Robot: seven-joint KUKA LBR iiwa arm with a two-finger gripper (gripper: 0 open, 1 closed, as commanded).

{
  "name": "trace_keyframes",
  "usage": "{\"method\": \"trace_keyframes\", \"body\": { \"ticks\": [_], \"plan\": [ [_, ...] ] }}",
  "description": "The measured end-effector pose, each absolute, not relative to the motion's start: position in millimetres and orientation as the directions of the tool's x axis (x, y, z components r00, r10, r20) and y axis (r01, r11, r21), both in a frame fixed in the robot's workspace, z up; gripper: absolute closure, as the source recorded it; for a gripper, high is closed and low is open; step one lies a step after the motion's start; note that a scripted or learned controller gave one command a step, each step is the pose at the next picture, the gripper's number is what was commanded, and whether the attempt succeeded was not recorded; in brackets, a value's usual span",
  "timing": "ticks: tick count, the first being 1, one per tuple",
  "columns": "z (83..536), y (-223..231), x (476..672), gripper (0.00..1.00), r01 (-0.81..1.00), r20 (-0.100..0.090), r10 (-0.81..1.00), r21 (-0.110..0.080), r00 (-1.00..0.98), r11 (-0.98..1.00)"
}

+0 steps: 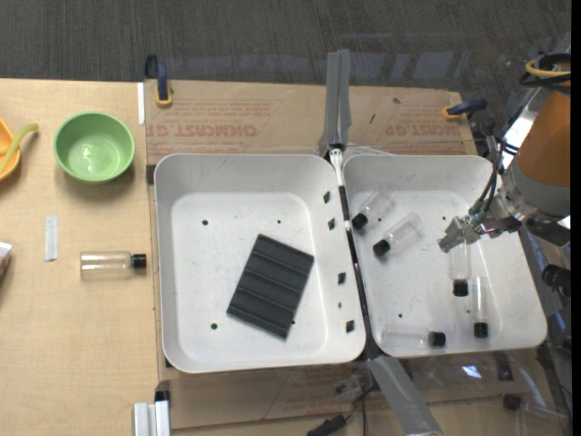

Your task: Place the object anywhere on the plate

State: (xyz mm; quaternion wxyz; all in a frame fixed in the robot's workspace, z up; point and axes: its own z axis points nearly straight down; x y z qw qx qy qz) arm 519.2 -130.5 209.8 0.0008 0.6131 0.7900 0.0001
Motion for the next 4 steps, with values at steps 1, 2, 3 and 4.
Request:
{"method": "trace_keyframes", "body": {
  "ticks": [1,2,3,4],
  "plan": [
    [191,-72,602.2,1.00,0.954,-0.001,0.954,-0.002,-0.301,0.301],
    [191,25,521.4,1.00,0.912,0.000,0.912,-0.003,-0.411,0.411],
    [191,72,477.4,1.00,0.825,0.001,0.825,-0.003,-0.565,0.565],
    [191,71,477.5,0.00,0.825,0.001,0.825,-0.003,-0.564,0.564]
  ]
}}
